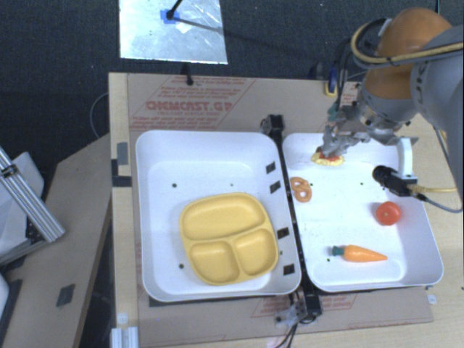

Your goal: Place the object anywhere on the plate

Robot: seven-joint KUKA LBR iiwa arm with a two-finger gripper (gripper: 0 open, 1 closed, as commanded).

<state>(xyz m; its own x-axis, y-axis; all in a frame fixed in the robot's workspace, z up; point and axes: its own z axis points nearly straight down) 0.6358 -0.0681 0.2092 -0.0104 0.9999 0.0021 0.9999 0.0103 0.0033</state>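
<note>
A yellow three-compartment plate [228,236] lies in the left white bin [167,165]. In the right bin [420,267] lie a pretzel [301,188], a red tomato [388,213], a carrot [360,253] and a small yellow-and-red piece [329,159] at the far edge. My gripper [335,148] hangs low at the right bin's far left corner, directly over that small piece and touching or nearly touching it. The piece lies on the bin floor under the fingertips.
A black divider with clips [283,194] runs between the two bins. A black cylindrical part on a white bracket [391,178] sticks into the right bin from the arm's side. A shiny metal sheet [171,20] lies beyond the bench.
</note>
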